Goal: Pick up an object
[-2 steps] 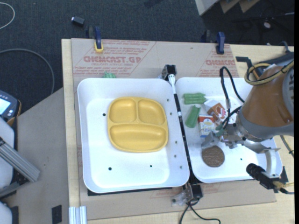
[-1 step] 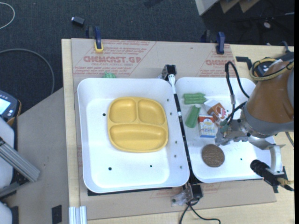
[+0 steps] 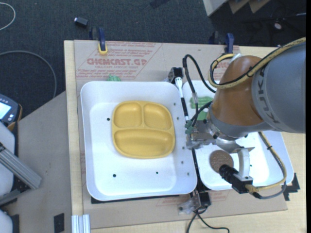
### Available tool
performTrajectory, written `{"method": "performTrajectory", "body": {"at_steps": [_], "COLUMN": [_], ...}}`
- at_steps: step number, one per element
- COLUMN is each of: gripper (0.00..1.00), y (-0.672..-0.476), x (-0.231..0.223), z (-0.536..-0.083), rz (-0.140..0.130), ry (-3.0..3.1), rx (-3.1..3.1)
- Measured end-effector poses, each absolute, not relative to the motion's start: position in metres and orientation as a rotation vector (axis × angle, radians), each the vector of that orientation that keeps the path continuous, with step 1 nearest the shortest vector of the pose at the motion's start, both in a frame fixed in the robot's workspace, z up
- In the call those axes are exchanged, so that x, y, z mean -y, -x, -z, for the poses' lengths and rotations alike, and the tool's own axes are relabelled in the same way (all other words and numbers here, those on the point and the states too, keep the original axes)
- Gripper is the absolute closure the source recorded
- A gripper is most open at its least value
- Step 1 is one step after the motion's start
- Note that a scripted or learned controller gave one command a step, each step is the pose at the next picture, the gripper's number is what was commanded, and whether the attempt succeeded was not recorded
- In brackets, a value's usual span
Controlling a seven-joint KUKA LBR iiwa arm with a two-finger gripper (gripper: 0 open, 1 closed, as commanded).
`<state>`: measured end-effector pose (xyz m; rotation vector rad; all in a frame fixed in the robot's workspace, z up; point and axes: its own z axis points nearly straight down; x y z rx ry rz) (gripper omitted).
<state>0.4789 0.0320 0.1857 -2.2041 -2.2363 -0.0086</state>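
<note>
My arm is the biggest thing here, a grey body with an orange band, coming in from the right of the frame and covering most of the right-hand bin. It hangs low over that bin, near the wall the two bins share. My gripper sits below the orange band at the frame's centre right, and from this angle I cannot tell whether it is clenched or released, or whether anything is in it.

The left bin fills the middle of the frame. In it lies a yellow divided plate, flat and right way up, with two small compartments toward the top of the frame and one long compartment below them.

The right bin shows at the lower right. In it lies a small brown round object, just below my gripper.
</note>
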Motion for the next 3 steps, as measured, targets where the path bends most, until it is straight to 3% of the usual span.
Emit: {"method": "performTrajectory", "body": {"at_steps": [1, 2, 3], "gripper": [1.0, 1.0, 1.0], "y": [-0.48, -0.48, -0.481], "x": [-0.023, -0.086, -0.086], "z": [-0.195, -0.288, -0.404], "rz": [0.003, 0.016, 0.021], "ry": [2.224, 2.214, 2.224], "rx": [2.223, 2.234, 2.23]}}
